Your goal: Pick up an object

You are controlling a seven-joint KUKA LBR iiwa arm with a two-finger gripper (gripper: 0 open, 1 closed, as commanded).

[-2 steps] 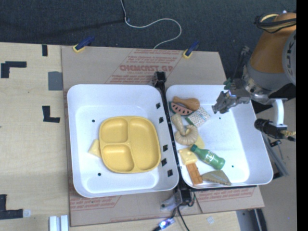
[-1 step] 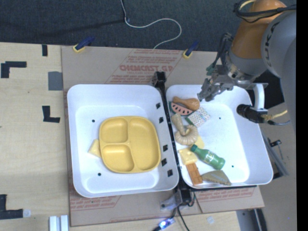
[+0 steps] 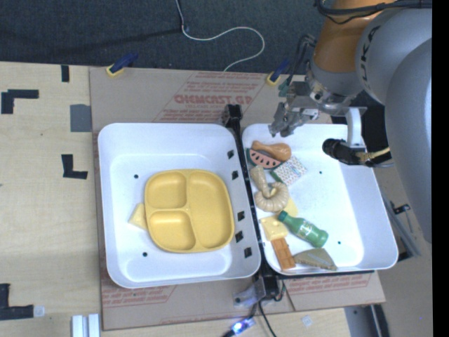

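My gripper point(image 3: 284, 126) hangs over the far left corner of the right bin point(image 3: 358, 195), its dark fingers pointing down just above the pile. Nothing shows between the fingers. Right below it lie a brown sausage-like piece point(image 3: 272, 148) and a watermelon slice point(image 3: 266, 159). Further down the bin's left side are a beige coiled rope-like toy point(image 3: 269, 194), a chequered packet point(image 3: 290, 170), a green bottle point(image 3: 303, 229), an orange block point(image 3: 282, 252) and a grey-tan wedge point(image 3: 316, 260).
The left bin point(image 3: 116, 188) holds a yellow divided plate point(image 3: 189, 210) with a yellow wedge point(image 3: 137, 217) tucked at its left. Black clips line the wall between the bins. A white cable point(image 3: 224, 37) runs across the dark floor behind the bench.
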